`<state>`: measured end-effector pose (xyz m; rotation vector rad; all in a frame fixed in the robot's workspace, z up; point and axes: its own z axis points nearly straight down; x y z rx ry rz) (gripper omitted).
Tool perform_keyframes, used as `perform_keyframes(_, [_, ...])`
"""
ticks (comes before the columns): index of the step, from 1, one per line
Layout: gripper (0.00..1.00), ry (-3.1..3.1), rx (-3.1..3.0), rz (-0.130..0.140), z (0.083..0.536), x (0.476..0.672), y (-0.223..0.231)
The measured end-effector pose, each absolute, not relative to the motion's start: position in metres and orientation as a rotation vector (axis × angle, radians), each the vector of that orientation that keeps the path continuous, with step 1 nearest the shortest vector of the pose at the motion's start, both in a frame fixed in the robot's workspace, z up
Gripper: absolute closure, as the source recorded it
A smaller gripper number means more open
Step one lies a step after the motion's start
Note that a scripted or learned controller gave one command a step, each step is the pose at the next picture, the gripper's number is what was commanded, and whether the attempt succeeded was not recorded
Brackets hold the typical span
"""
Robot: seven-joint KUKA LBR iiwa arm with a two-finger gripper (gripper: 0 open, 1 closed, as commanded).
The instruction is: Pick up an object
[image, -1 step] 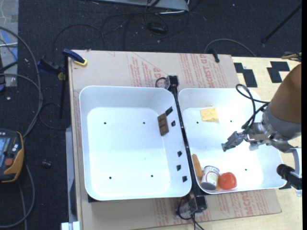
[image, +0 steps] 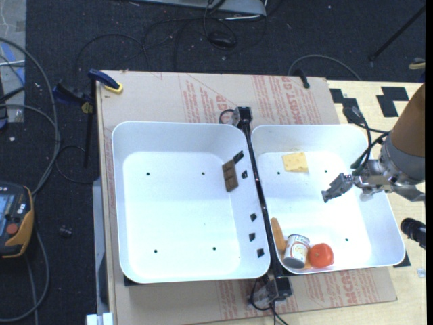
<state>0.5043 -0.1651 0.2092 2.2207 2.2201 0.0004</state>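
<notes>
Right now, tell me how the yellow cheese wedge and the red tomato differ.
The yellow cheese wedge is flat and angular; the red tomato is round. The wedge lies alone near the right bin's far end; the tomato sits in its near corner beside a small can. Both lie in the right bin, apart from the gripper.

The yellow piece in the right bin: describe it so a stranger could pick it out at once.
Start at the right bin, the one the arm reaches over. Look to its far end, away from the cluster in the near corner. The yellow wedge lies there alone on the white floor, pale and flat, unlike the red tomato, the can and the carrot.
</notes>
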Motion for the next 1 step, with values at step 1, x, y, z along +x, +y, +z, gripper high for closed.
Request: perform_keyframes(1, [0.0,2.221,2.221,0.0,0.2128,0.5231,-0.1808])
